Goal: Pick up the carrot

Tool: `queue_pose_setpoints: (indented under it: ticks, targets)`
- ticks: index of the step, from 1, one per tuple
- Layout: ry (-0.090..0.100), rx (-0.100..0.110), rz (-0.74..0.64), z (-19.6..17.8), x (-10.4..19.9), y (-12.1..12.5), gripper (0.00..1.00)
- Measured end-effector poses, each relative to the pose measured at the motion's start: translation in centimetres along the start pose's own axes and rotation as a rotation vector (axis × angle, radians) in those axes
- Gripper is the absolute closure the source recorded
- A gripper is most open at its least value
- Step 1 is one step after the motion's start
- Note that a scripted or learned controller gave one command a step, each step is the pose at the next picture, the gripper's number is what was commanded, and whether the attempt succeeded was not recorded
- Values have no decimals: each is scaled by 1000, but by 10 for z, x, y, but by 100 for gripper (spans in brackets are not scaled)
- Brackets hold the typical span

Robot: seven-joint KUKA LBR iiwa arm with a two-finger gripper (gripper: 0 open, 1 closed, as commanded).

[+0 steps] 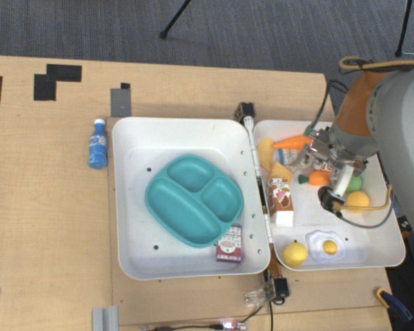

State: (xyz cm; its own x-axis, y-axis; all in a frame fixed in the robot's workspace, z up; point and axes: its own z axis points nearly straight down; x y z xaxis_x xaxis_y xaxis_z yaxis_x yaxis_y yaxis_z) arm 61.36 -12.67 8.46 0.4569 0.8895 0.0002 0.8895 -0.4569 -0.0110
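Note:
An orange carrot (290,143) lies in the back left part of the right bin (372,257), pointing left. My gripper (319,160) hangs low over the middle of that bin, just right of and in front of the carrot's thick end. A second small orange piece with a green tip (317,178) sits directly under the gripper head. The grey wrist with its orange band (352,109) hides the bin's back right corner.
The right bin also holds a yellow wedge (279,171), a brown and white carton (281,197), a lemon (294,253), a fried egg (326,245), a yellow fruit (357,199) and a green piece (356,183). The left bin (134,136) holds a teal divided plate (193,198) and a small carton (230,245). A blue bottle (98,143) lies on the bench.

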Motion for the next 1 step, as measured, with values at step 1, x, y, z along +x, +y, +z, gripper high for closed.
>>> queue_pose_setpoints:
  ticks: [1]
  targets:
    - [1, -12, -6, -12, 2, 2, 100]
